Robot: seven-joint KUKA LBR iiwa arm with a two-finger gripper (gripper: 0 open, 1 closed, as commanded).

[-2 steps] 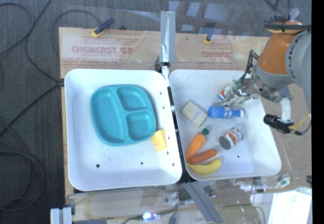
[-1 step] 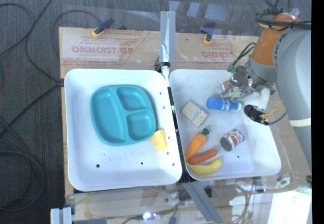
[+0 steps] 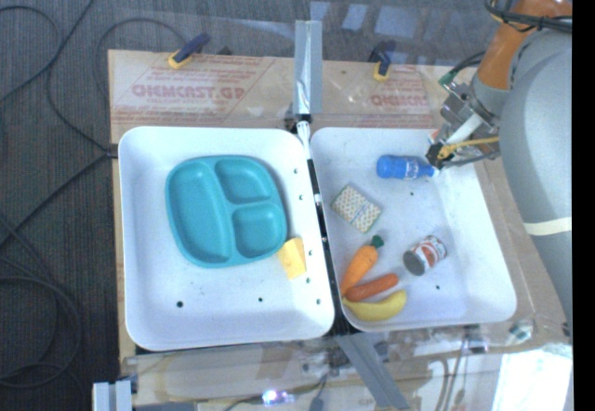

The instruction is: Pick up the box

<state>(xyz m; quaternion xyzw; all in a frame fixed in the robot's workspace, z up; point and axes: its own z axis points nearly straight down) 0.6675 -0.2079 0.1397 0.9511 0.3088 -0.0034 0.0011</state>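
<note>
Lying box (image 3: 357, 207) well apart from gripper (image 3: 435, 154).

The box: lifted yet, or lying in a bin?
Lying flat in the right bin. The box rests on the floor, apart from the gripper near the blue bottle.

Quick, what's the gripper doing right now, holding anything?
Gripper: cannot be told; it sits by the blue bottle, away from the box.

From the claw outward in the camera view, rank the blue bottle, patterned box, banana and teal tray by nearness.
Measured from the claw:
1. Blue bottle, right bin, just beside it.
2. Patterned box, right bin, toward the divider.
3. Banana, right bin's near edge.
4. Teal tray, left bin.
</note>
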